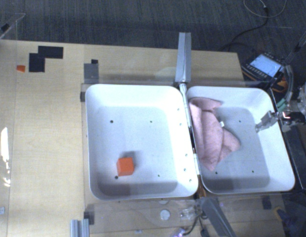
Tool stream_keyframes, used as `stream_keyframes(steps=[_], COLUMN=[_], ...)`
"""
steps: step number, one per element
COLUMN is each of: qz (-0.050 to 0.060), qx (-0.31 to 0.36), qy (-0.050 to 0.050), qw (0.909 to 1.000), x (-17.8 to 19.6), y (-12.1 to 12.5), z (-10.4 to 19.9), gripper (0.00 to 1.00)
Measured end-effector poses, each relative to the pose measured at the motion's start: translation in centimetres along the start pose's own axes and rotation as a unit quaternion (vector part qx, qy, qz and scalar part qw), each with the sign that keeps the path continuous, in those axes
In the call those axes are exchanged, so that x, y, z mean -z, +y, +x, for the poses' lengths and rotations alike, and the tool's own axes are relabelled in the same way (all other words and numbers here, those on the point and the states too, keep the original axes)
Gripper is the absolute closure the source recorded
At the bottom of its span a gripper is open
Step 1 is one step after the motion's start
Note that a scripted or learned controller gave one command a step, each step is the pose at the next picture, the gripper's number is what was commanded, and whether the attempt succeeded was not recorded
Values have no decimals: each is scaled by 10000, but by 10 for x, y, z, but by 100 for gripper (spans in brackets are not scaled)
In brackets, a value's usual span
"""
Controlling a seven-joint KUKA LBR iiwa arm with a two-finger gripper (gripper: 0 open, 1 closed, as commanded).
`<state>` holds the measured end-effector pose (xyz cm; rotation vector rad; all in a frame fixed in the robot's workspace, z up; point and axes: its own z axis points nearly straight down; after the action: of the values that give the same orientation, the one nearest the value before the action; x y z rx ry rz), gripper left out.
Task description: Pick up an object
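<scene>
Your pincer (264, 121) sits at the right edge of the right bin (279, 181), just above its rim, and you cannot tell from here what state it is in. A pink cloth (211, 135) lies crumpled against that bin's left wall, well apart from the pincer. An orange block (125, 166) rests in the left bin (143, 95), near its near-left corner, on the desk (44, 147).

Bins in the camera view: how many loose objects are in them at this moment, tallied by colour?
Orange: 1, the orange block in the left bin
Pink: 1, the pink cloth in the right bin
Total: 2
</scene>
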<state>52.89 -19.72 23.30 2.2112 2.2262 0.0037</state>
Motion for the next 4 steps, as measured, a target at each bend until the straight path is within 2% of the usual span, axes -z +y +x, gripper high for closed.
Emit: stream_keyframes(steps=[1,2,3,4], qz=[-36,4,-48,-68], qx=[-302,152,1556,1520], qy=[-15,1,-14,-8], qw=[9995,9999,9878,9884], x=[102,-59,-143,-142], y=[-4,-11,27,15], z=[0,9,38,107], gripper=[0,0,0,0])
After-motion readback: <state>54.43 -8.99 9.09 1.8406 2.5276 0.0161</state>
